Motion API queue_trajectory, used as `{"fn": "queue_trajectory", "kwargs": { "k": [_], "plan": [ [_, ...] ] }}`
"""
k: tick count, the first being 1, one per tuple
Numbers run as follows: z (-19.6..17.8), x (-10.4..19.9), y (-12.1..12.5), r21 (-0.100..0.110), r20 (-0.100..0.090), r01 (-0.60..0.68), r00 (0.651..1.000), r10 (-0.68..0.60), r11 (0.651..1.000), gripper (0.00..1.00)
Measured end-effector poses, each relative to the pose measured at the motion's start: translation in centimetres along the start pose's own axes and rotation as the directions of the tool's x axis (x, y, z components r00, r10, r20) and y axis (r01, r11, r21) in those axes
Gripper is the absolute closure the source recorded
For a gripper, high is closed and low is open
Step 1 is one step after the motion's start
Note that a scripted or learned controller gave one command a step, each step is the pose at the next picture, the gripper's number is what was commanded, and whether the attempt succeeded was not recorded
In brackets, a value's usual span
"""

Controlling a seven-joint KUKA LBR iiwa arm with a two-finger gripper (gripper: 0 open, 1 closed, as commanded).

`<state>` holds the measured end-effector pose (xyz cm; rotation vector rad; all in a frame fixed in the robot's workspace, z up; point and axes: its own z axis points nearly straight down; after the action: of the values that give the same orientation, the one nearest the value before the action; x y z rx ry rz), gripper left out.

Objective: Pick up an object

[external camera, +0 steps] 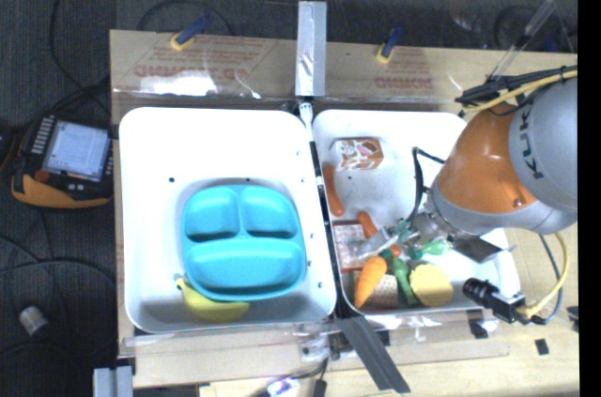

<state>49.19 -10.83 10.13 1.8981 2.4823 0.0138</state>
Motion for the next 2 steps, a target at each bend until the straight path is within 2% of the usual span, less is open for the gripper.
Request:
{"fn": "queue_trajectory", "kwargs": {
  "k": [1,2],
  "plan": [
    [-0.9,0.5,0.2,0.003,-0.011,0.006,1.000,-0.006,1.000,1.00],
    [-1.0,-1.5,8.2,0.023,0.001,-0.326,0.945,0.326,0.945,1.00]
  ]
}}
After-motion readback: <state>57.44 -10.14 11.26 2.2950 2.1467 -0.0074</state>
